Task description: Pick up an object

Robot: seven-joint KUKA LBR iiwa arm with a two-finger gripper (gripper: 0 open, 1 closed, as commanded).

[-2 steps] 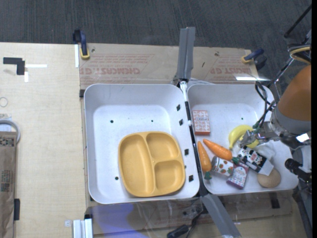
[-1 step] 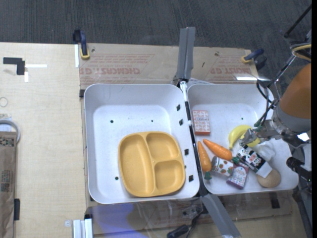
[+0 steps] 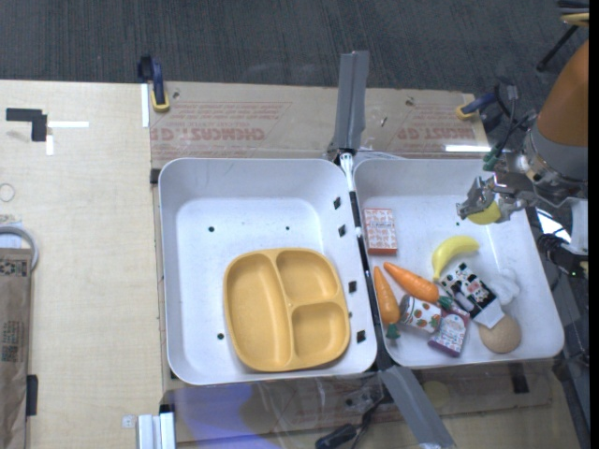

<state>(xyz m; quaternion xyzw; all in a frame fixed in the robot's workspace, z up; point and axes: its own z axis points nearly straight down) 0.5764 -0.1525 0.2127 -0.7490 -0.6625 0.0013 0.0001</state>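
A small yellow object [image 3: 486, 214] sits between the fingers of my claw [image 3: 483, 206], gripped and raised over the right bin [image 3: 412, 187]. Just below my claw lie a banana [image 3: 454, 251] and two carrots [image 3: 410, 282]; the yellow divided plate [image 3: 284, 307] rests well left.

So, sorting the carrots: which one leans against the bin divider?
The shorter carrot, upright along the divider; the longer carrot lies slanted beside it.

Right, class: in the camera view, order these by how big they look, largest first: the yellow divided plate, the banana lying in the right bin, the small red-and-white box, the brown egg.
1. Yellow divided plate
2. Banana
3. Red-and-white box and brown egg: they look alike, so no ranking.
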